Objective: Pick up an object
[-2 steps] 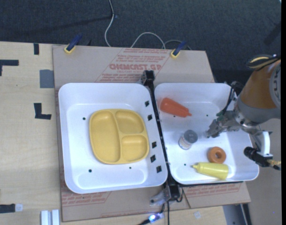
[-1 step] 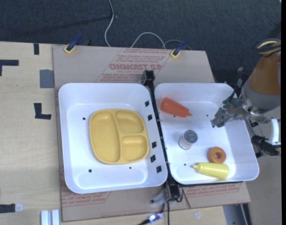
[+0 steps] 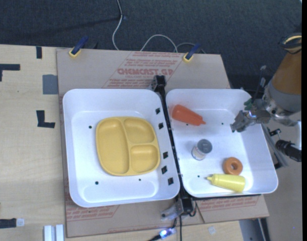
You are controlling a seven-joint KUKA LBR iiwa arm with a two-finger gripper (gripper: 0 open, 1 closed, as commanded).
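The gripper (image 3: 239, 124) hangs over the right bin's (image 3: 266, 154) right rim; whether its jaws are open I cannot tell. The orange bottle (image 3: 187, 115), can (image 3: 202, 149), ring (image 3: 233, 165) and yellow bottle (image 3: 227, 182) lie apart below. Descending here risks striking the rim.

Your bench holds: cardboard sheet (image 3: 143, 69) under both bins, two yellow-and-blue clamps (image 3: 78, 46), white cable (image 3: 158, 38), black tape marks (image 3: 42, 118).

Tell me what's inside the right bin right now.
Right bin holds an orange bottle, small grey can, orange ring and yellow bottle. Gripper covers a patch by the right wall.
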